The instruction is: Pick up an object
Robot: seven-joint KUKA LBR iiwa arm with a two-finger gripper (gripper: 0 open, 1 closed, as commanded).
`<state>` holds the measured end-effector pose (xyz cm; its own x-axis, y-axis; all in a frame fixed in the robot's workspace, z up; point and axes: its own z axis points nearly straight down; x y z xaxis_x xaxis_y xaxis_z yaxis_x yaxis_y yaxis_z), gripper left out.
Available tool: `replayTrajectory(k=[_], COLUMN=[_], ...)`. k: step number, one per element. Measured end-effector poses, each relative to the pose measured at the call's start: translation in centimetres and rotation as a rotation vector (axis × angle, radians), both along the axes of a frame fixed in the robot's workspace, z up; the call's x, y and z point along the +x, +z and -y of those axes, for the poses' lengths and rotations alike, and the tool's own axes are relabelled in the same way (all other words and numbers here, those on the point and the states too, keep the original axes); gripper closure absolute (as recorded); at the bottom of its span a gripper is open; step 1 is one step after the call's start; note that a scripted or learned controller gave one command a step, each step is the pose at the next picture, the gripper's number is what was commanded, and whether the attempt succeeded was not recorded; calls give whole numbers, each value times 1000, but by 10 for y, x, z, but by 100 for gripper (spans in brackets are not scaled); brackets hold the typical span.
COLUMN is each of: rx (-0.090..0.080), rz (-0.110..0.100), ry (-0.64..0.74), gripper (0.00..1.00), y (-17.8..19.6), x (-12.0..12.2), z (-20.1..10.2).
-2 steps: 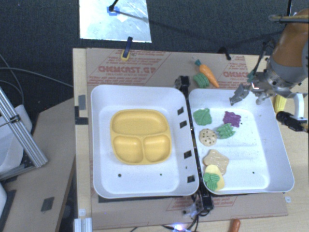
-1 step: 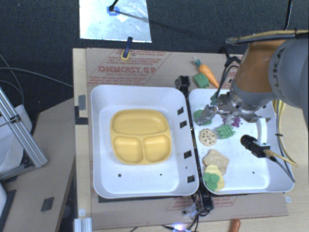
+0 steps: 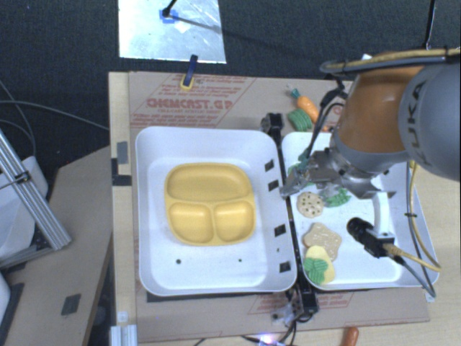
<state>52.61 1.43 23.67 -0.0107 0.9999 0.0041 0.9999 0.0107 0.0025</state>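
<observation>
Here, 2 white bins sit side by side on a brown cardboard sheet (image 3: 216, 101) printed CHEMCAST, over dark carpet (image 3: 57, 49). The left bin (image 3: 149, 193) holds a yellow 3-compartment tray (image 3: 209, 211). The gripper (image 3: 297, 180) hangs over the right bin (image 3: 354, 267), just beside a round chip cookie (image 3: 310, 205). The cookie lies flat and has no long axis. Whether the gripper is spread or pressed together cannot be told.

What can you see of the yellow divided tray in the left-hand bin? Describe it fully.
The yellow tray looks like smooth moulded plastic, a rounded rectangle with three compartments: one wide one at the far side, two smaller ones nearer the camera. All three look empty. It lies flat on the floor of the left-hand bin, roughly central, touching nothing else.
</observation>
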Motion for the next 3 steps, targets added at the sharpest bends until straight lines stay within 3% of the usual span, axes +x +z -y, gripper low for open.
replayTrajectory(k=[1,2,3], rx=[0,-2,5], rz=[14,-1,17], ry=[-2,0,1], gripper=[0,0,0], y=[132,125,308], x=[-10,-40,-40], z=[-26,-85,-157])
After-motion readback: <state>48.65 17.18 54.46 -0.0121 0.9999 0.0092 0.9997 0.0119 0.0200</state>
